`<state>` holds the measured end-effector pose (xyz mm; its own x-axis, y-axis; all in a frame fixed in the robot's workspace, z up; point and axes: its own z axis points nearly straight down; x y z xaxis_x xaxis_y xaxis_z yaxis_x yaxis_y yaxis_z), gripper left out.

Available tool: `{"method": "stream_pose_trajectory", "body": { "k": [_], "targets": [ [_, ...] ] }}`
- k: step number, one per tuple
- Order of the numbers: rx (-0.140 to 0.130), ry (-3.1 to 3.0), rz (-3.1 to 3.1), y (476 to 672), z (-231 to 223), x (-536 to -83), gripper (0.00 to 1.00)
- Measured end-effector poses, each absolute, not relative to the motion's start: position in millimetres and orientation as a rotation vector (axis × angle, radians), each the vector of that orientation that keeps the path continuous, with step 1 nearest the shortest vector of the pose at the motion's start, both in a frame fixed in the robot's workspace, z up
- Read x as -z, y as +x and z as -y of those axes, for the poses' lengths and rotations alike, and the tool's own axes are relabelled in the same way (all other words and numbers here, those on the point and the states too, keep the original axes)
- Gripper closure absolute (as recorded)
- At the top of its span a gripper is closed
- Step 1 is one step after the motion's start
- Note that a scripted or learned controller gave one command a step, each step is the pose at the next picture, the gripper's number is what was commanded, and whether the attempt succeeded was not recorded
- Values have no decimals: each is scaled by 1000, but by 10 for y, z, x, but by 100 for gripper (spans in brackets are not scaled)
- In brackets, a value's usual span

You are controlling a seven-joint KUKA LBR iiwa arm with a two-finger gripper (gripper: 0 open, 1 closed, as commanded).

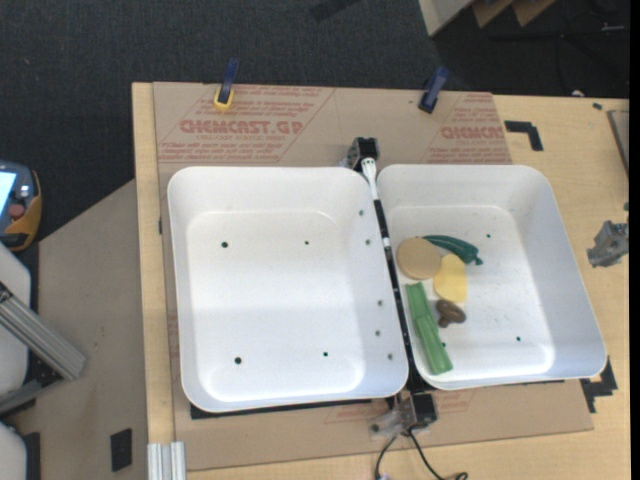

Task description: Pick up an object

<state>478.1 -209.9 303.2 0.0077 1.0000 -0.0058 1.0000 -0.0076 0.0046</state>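
Two bins sit side by side on my bench [300,118], the left bin [190,268] and the right bin [540,268], their inner rims touching. In the right bin, everything is bunched near its left wall. A disc [419,259] lies there, with a curved pod [452,247] just behind and to its right. A block [451,281] touches the disc's right side. A small lump [450,313] lies in front of the block, and a long stick [428,330] runs front to back just left of it.

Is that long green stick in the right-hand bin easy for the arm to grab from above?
Probably yes. The green stick lies flat with nothing on top, though it sits close to the right bin's left wall and a small brown piece touches its side.
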Motion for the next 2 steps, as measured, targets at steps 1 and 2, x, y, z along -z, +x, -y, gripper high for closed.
{"method": "stream_pose_trajectory", "body": {
  "k": [1,2],
  "targets": [
    [-14,2203,-2210,4804,2006,-4647,100],
    [-4,2214,-2214,4798,2133,-5208,100]
  ]
}}
